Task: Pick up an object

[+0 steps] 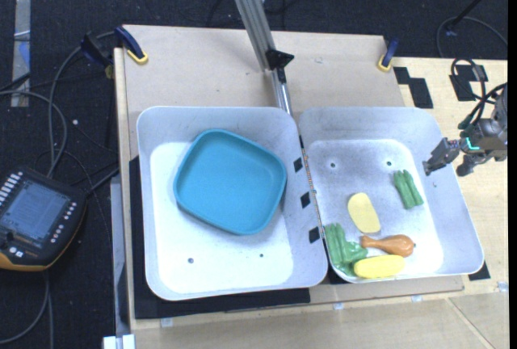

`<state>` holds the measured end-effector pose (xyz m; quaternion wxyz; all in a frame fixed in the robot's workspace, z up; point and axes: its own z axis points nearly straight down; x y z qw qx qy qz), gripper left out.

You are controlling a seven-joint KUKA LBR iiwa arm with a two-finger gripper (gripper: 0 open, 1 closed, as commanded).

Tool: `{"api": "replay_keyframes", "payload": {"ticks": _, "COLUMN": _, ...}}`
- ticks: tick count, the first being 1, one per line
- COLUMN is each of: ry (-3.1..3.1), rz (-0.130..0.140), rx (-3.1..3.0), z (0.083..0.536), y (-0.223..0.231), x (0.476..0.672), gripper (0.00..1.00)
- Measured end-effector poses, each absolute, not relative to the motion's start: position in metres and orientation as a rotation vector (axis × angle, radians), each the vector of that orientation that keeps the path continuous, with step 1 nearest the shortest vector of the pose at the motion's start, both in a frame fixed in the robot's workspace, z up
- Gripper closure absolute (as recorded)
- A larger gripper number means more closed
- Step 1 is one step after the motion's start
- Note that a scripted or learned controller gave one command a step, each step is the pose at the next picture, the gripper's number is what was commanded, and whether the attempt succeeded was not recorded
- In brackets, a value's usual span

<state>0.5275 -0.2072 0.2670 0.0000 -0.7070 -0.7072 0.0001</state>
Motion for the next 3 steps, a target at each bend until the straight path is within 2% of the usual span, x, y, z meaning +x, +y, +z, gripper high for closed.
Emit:
{"api": "replay_keyframes", "payload": {"ticks": 1, "ry": -2.222, "rz": 0.000, "rx": -2.221, "z": 0.267, "y": -0.207, "x": 0.527, "gripper": 0.00}}
{"api": "replay_keyframes", "payload": {"ticks": 2, "ry": -2.220, "rz": 0.003, "rx": -2.219, "z": 0.225, "y": -0.206, "x": 0.527, "gripper": 0.00}}
{"api": "replay_keyframes", "payload": {"ticks": 3, "ry": -2.218, "rz": 0.004, "rx": -2.219, "z": 0.176, "y": -0.205, "x": 0.517, "gripper": 0.00}}
